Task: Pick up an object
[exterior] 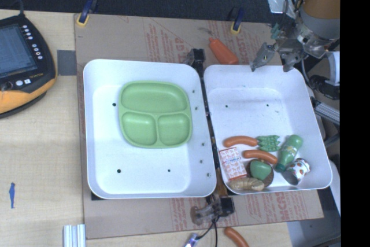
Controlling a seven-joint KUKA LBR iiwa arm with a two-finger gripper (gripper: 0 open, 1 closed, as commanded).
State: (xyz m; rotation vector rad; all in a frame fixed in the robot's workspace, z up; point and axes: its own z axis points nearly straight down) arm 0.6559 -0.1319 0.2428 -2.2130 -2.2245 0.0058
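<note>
Your two-finger gripper (272, 59) hangs with jaws spread and nothing between them over the right white bin's (260, 95) far edge; the small plastic toy foods, light, stiff, slippery, cluster near-right, so grip the orange sausage (240, 141) mid-length.

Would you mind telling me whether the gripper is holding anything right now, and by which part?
Nothing is held: the gripper hangs open over the right bin's far edge.

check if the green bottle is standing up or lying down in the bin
Lying down. The green bottle rests on its side on the right bin floor, its length slanted beside the sausages.
</note>
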